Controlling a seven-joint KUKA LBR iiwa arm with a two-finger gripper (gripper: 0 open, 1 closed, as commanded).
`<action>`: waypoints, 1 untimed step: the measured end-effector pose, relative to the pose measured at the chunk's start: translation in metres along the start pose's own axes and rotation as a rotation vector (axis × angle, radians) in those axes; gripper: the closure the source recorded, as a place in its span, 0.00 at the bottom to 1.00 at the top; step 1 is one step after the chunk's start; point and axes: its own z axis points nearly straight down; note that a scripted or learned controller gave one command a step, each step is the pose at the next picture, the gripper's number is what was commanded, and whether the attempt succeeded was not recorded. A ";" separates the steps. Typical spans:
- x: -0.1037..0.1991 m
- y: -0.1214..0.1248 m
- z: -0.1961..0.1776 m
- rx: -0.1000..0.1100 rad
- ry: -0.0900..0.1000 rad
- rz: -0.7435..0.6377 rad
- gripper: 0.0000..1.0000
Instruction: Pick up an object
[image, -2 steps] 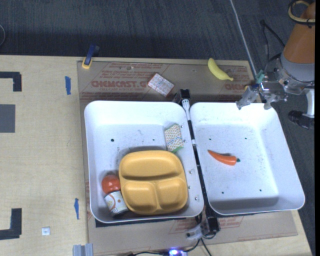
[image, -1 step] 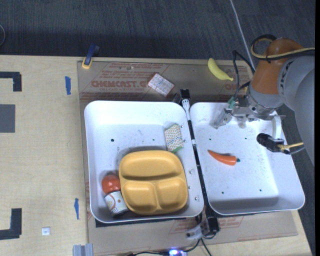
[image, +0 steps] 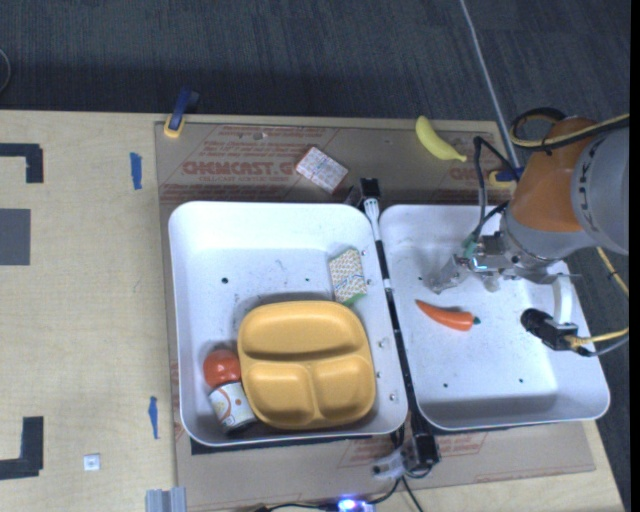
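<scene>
End effector (image: 447, 279) low over the right bin (image: 560, 400), fingers apparently spread a little, nothing seen between them. Orange carrot (image: 445, 316) flat on the right bin's floor, just below and in front of the fingertips, apart from them. In the left bin (image: 185, 300): yellow compartment tray (image: 305, 362), red-and-white can (image: 228, 392) touching its left edge, small patterned packet (image: 347, 273) near the divider. Yellow banana (image: 437, 139) and a small card (image: 321, 168) on the desk beyond the bins.
</scene>
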 end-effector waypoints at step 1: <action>0.036 -0.072 0.000 0.000 0.002 0.000 0.00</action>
